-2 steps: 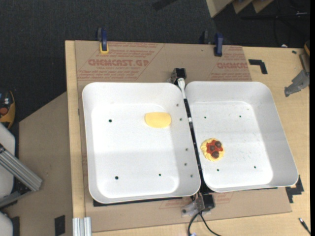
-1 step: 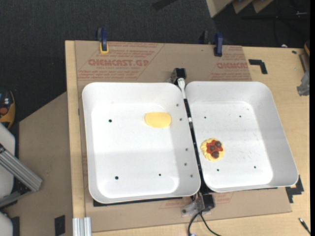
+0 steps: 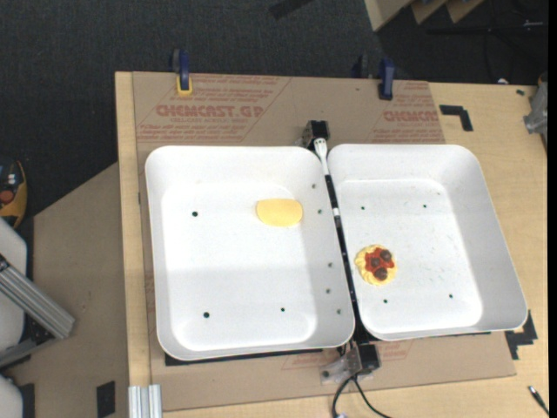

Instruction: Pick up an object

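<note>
I see nothing picked yet: yellow piece [image 3: 279, 212] and small pizza toy [image 3: 376, 265] lie in their bins; gripper state unknown to me.

The arm [image 3: 540, 110] shows at the right edge as a small blocky piece in dull mid-grey, with a paler, almost white patch above it; its outline is angular, its surface matte, and any markings, cables or screws are too small to tell

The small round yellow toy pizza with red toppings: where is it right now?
The small round yellow toy pizza with red toppings lies in the right white bin, close to its left wall, near the divider between the bins.
</note>
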`<action>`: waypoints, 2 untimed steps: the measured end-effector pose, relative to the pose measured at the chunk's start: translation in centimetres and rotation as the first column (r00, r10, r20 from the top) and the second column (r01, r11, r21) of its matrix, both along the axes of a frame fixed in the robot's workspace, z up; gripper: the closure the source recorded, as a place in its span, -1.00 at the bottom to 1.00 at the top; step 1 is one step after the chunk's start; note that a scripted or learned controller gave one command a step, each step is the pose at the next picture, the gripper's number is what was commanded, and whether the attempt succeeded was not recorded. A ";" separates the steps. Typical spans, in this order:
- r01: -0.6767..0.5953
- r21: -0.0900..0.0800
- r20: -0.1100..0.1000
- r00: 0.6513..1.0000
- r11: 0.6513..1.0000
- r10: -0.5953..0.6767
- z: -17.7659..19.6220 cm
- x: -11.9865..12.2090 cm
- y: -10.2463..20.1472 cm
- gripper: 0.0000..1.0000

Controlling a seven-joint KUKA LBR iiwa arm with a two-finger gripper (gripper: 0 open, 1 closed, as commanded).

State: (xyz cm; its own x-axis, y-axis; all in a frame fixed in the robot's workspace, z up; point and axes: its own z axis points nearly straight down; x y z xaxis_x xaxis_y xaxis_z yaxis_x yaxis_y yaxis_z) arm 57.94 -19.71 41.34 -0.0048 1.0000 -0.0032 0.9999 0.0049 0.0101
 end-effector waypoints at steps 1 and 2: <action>-0.004 0.007 -0.016 1.000 1.000 0.004 -6.0 -0.1 10.1 1.00; -0.002 0.002 0.008 1.000 1.000 0.002 7.1 0.4 13.6 1.00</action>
